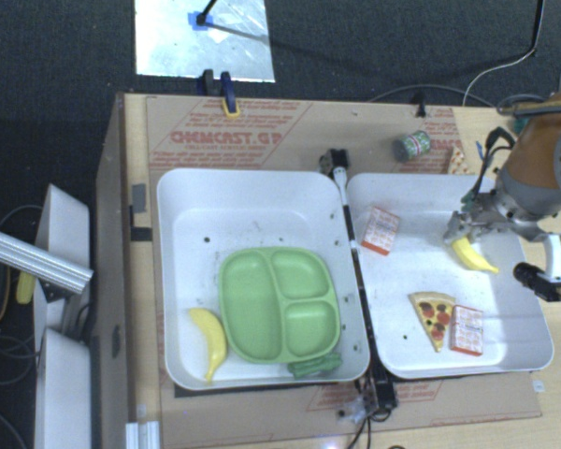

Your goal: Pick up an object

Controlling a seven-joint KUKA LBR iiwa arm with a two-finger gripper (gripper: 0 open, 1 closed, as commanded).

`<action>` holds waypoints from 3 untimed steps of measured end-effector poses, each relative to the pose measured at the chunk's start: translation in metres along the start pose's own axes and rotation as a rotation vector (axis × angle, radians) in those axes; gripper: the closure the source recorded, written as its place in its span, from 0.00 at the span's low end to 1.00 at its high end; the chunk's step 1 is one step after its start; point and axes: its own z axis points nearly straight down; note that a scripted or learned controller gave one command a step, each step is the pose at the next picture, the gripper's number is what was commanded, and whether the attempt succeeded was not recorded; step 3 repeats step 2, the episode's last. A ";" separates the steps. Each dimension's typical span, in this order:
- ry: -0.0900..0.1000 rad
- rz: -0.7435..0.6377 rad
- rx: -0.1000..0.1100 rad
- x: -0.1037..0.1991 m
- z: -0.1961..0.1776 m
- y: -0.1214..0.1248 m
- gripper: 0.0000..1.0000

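reaching in from the right: grey arm (542, 162) with orange band, wrist low over the far right part of the right bin
gripper (467, 233): down at the bin floor, tips right at the far left end of a small yellow banana
gripper state: cannot tell, tips too small and dark to read
small yellow banana (475, 256): right bin, right-centre, lying on the floor, slanting from far-left to near-right; upper end touches or sits just under the gripper tips, can't tell which; not lifted
right bin (402, 358): white, shallow, holds four loose things
pizza slice (435, 316): toy, near side of right bin, point toward the near edge, well apart from the gripper
red-white packet (467, 330): just beside the pizza slice on its right, touching or almost
red-white card (381, 229): far left of right bin, near the divider, tilted
left bin (182, 251): white, beside the right bin, walls touching in the middle
green tray (279, 304): three compartments, sits in the near-centre of the left bin
large banana (208, 340): yellow, near left of left bin, just beside the tray's left edge
green object (314, 366): near edge of left bin, at the tray's near right corner, kind unclear
small can (413, 144): on the bench board beyond the right bin, lying on its side
bench board (224, 134): brown with red print, under both bins
blue clamp (227, 90): far edge of the board, left of centre
foil sheet (204, 26): on the dark floor beyond the bench
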 end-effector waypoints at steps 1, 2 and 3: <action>0.002 0.006 0.002 0.031 -0.058 -0.047 1.00; 0.003 0.005 0.003 0.089 -0.080 -0.077 1.00; 0.003 0.005 0.003 0.089 -0.080 -0.077 1.00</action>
